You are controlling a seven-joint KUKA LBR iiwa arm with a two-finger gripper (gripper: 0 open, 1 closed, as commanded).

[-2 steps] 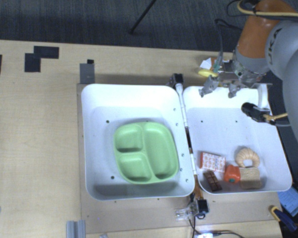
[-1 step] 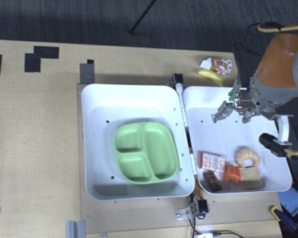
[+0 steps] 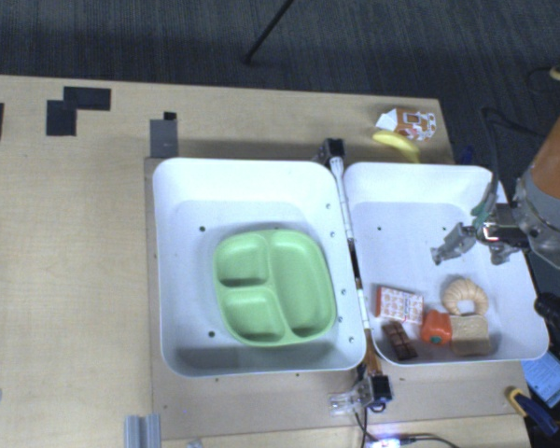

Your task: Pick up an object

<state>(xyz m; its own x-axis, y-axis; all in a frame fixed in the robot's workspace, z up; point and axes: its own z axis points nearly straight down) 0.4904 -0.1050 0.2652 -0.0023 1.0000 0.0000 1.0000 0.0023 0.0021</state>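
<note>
Two shallow white bins sat side by side on the bench: the left bin (image 3: 182,250) held a green divided tray (image 3: 273,286), and the right bin (image 3: 420,194) held the loose items. The arm (image 3: 553,189) reached in from the right, with the gripper (image 3: 454,245) over the open middle of the right bin, its fingers pointing left and somewhat toward the camera. The jaws looked slightly apart with nothing between them, though at this size that was hard to be sure of. Every candidate lay on the near side of the gripper, clustered along the front wall. The pale ring-shaped bun (image 3: 465,296) was nearest, just below the fingertips, then the tan block (image 3: 469,332), the orange piece (image 3: 436,328), the patterned packet (image 3: 399,303) and the dark bar (image 3: 400,341), its long axis running front to back. The coming move would likely be a short travel toward the front wall, then a descent.
</note>
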